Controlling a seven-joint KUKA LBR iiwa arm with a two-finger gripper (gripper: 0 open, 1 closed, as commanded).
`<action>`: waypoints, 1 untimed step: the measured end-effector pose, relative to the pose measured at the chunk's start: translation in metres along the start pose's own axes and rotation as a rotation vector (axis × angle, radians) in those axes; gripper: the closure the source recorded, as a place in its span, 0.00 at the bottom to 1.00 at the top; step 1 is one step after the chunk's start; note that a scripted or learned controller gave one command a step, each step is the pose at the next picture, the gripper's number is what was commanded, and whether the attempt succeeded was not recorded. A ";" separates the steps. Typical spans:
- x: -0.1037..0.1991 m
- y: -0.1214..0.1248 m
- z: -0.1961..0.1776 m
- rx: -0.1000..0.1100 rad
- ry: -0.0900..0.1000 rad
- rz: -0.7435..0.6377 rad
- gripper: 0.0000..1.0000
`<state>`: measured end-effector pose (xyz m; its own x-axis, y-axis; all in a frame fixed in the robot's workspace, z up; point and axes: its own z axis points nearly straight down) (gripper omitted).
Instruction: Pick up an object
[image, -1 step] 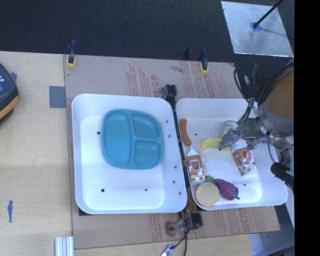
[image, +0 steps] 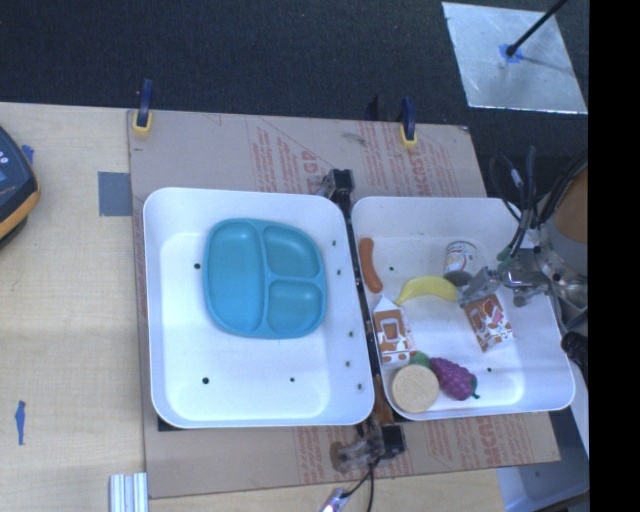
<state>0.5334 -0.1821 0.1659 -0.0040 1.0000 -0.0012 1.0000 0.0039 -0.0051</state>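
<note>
Red print on two cartons (image: 488, 322), unreadable. Gripper (image: 483, 284) over the right bin's (image: 520, 395) right edge, just above one carton; jaw state impossible to tell. Arm cut off at right.

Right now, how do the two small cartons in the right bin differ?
The left carton lies against the bin's left wall, beside the cookie. The right carton lies tilted near the gripper, right of the banana. Both are white with orange print.
</note>
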 end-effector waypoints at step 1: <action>-0.004 0.010 0.075 -0.001 0.000 -0.001 0.00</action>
<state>0.5431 -0.1865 0.0912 -0.0050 1.0000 -0.0008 1.0000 0.0050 -0.0044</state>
